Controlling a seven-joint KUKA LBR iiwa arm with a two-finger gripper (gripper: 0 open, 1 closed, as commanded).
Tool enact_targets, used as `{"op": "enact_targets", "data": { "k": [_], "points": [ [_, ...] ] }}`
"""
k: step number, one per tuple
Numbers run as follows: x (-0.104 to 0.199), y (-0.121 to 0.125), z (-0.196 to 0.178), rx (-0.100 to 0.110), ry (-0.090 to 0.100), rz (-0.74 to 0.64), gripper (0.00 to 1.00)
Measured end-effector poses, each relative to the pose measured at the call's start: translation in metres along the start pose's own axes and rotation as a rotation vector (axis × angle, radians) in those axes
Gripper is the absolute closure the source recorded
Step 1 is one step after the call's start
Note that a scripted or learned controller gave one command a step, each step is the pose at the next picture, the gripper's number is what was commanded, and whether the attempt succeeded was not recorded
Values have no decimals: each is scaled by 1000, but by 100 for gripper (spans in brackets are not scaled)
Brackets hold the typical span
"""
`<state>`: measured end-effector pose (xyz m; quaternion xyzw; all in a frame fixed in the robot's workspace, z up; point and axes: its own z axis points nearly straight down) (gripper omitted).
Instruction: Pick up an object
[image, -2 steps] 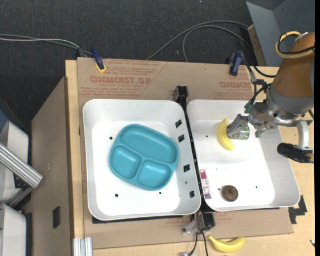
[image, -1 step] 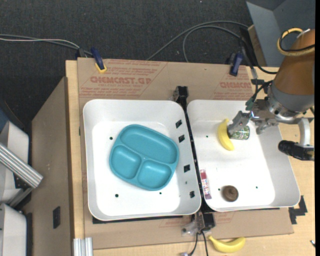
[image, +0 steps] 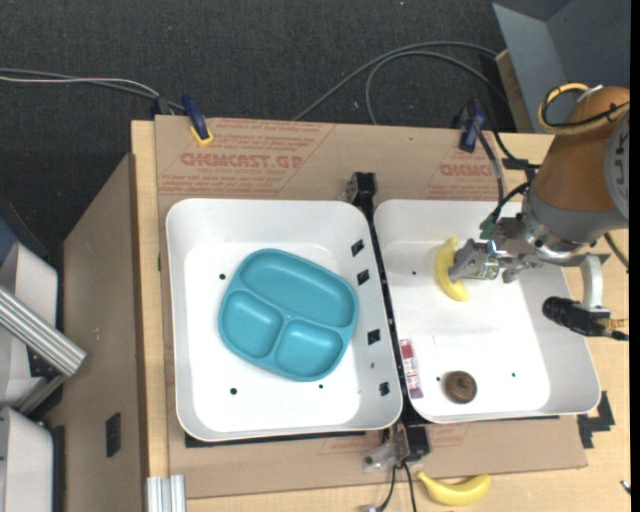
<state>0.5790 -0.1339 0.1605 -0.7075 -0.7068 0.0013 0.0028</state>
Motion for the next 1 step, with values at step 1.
{"op": "enact_targets", "data": {
  "k": [1],
  "points": [
    [8,-1,45,0,0,-1,0]
  ]
}}
